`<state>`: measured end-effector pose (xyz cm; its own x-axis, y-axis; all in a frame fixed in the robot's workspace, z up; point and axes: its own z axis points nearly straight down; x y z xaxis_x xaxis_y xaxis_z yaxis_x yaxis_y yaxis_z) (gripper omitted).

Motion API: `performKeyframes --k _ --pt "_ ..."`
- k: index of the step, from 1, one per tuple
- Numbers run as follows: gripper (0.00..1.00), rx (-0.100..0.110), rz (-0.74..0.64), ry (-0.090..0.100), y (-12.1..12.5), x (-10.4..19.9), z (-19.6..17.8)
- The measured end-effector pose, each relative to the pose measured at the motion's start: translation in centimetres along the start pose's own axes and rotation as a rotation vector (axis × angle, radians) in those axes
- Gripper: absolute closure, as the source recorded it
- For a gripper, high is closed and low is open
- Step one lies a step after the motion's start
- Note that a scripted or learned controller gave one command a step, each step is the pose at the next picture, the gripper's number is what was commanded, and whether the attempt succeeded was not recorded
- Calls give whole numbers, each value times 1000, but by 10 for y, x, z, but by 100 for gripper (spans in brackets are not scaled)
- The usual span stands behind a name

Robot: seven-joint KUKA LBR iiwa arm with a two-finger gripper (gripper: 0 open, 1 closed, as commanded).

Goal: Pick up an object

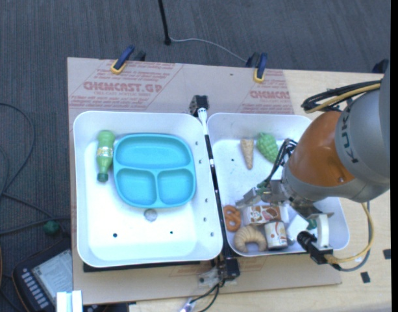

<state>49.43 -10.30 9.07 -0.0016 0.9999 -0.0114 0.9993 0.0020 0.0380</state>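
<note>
A brown bench stands on a dark carpet, and two clamps hold its far edge. On it are two white bins side by side.

The arm comes in from the right and covers a large part of the right bin, so the near right corner of that bin and what lies there are hidden. The gripper is low in the middle of this bin. Its tip is small, grey and mixed with the things under it, and I cannot tell if it is open or closed, or if it holds something.

A packet lies just below the gripper in the view, very near or touching it; which one is not clear. Left of the packet is a pretzel. A croissant and a can lie at the near wall, close together. A cone and a green toy lie at the far side, apart from the gripper.

The left bin has a blue tray and a green bottle beside it, well apart from the arm.
</note>
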Motion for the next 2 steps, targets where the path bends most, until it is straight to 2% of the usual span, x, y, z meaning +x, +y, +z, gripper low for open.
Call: performKeyframes --k 1,2 --pt "100 -1 0 0 1 0 -10" --pt "0 1 0 1 1 0 -10"
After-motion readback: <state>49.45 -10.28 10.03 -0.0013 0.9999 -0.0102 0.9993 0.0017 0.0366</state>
